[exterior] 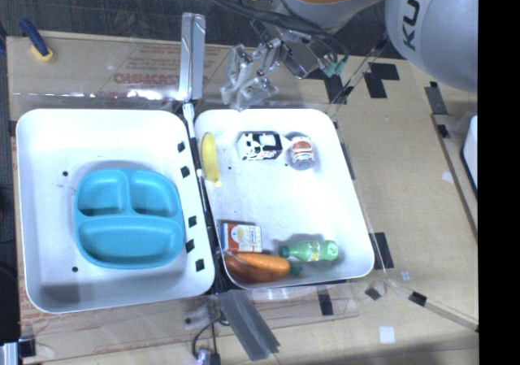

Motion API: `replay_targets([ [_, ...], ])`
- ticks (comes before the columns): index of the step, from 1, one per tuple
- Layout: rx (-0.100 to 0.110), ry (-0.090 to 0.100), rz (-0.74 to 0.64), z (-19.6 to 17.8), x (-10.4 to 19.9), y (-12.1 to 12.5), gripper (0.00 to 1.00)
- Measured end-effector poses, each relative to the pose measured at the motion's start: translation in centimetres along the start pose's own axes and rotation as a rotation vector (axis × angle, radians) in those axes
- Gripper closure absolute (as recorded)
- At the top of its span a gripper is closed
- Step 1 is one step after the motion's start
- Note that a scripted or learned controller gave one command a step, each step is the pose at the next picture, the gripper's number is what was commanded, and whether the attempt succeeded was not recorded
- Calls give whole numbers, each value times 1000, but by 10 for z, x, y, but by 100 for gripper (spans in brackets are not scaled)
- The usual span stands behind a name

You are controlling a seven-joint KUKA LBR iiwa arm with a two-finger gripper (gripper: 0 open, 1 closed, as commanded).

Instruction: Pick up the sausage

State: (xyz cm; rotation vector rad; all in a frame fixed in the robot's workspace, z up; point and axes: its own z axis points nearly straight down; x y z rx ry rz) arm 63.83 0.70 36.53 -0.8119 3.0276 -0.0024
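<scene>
The sausage, orange-brown and long, lies in the near left corner of the right bin, against the front wall. A small carton touches it from behind and a green bottle lies just to its right. My gripper hangs over the far rim of the right bin, well away from the sausage on the opposite side. Its metal fingers point down and left, open, with nothing between them.
The right bin also holds a yellow banana along its left wall, a black-and-white patterned pack and a small can near the far wall. A blue divided tray sits in the left bin.
</scene>
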Motion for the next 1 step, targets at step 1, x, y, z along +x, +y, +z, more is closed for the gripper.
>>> replay_targets([
  [1, -5, 5, -412, 36, 11, 6, 100],
])
